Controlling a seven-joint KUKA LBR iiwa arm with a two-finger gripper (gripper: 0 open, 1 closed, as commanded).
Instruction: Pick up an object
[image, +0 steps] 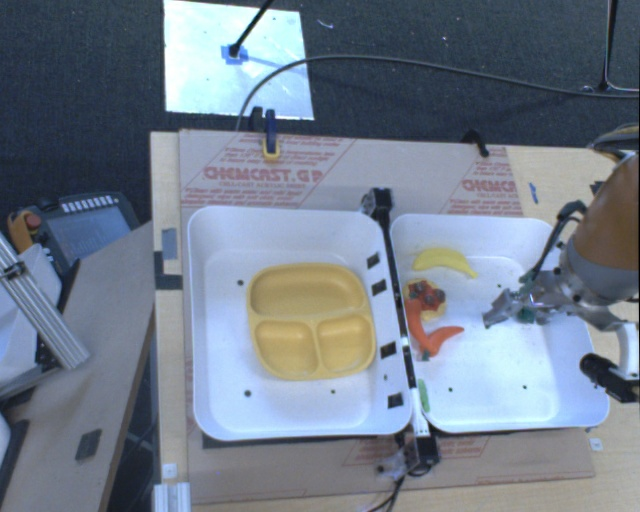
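Gripper (497, 316) over right bin (520, 400), curved yellow banana (445, 262), orange carrot (428, 333)

Claw (497, 314) over right bin (520, 400); banana (446, 262) beyond

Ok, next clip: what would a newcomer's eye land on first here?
Probably the yellow three-compartment plastic tray, lying alone in the left white bin. Next, the small bright items bunched at the right white bin's left side: a yellow toy banana and an orange carrot-shaped piece. The gripper hovers just right of them.
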